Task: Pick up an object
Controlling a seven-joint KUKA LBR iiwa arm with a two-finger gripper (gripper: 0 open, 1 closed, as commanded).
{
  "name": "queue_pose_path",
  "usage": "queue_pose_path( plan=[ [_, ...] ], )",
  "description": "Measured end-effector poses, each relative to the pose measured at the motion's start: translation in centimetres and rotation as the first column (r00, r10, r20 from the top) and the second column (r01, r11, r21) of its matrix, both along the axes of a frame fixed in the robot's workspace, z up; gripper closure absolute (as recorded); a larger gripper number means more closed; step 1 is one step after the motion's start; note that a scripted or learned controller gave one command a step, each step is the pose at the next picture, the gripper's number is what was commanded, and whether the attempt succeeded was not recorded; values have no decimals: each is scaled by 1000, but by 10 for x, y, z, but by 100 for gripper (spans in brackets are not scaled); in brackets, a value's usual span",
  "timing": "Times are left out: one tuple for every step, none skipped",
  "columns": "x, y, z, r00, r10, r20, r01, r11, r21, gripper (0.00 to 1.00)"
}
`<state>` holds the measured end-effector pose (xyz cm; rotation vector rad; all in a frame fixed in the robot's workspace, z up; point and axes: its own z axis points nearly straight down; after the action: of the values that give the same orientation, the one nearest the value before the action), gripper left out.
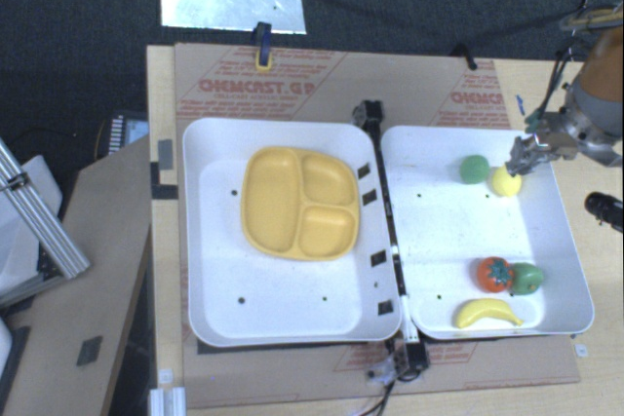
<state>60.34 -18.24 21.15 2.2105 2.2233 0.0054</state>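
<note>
In the right bin (pixel 458 239) lie a green ball (pixel 474 169), a small yellow lemon-like fruit (pixel 505 182), a red tomato (pixel 493 274), a green pepper (pixel 526 278) and a yellow banana (pixel 487 313). My gripper (pixel 526 155) hangs at the bin's far right corner, just above and right of the yellow fruit, its tips close to that fruit. The fruit rests on the bin floor and the green ball sits just left of it.
The left bin (pixel 219 307) holds a yellow divided plate (pixel 297 203). A black divider with clips (pixel 382 209) runs between the bins. The arm enters from the right edge, over the right bin's rim.
</note>
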Motion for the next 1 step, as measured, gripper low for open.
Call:
queue_pose_path(
  plan=[
    [5, 0, 45, 1000, 1, 0, -1, 1000, 0, 100]
  ],
)
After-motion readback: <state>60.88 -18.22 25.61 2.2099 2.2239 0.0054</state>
